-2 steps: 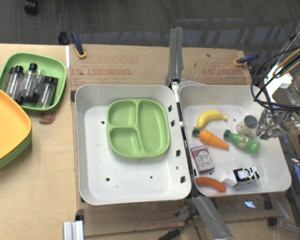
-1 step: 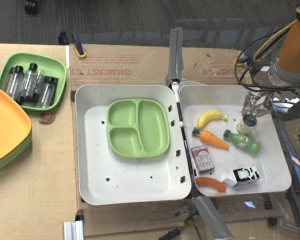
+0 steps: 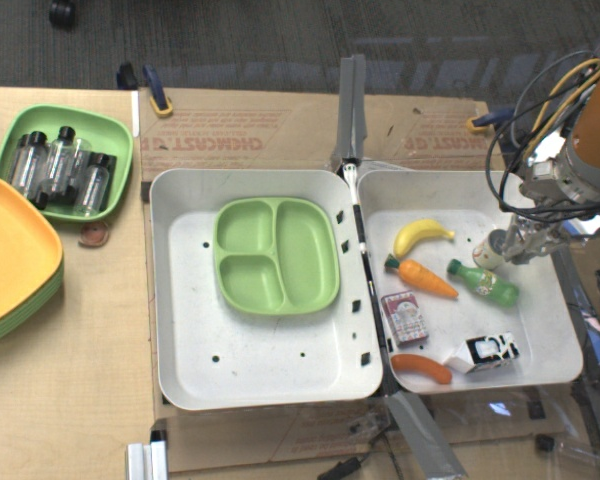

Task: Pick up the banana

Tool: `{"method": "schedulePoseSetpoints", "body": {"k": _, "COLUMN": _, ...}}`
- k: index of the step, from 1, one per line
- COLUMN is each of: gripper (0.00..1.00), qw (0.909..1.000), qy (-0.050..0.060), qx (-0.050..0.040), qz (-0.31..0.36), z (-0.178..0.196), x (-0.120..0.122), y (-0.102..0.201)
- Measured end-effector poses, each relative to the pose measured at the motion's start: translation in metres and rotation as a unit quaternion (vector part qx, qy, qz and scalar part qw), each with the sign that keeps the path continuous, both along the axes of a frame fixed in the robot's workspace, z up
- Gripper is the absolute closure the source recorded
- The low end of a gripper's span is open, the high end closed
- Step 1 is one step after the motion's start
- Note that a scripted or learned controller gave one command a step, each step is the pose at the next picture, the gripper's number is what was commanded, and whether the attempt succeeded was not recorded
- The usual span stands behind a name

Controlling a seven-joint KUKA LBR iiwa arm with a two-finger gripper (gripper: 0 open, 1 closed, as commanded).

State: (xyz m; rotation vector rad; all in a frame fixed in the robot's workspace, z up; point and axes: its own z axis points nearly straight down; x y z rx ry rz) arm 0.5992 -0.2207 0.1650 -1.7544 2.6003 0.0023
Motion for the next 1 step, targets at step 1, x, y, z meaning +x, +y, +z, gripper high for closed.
{"method": "schedulePoseSetpoints", "body": {"k": 1, "gripper": 1.00, "qw": 0.9979, "qy": -0.002, "qx": -0.0003, "qz": 0.064, "z": 0.0207, "x": 0.0490, "y": -0.0003}}
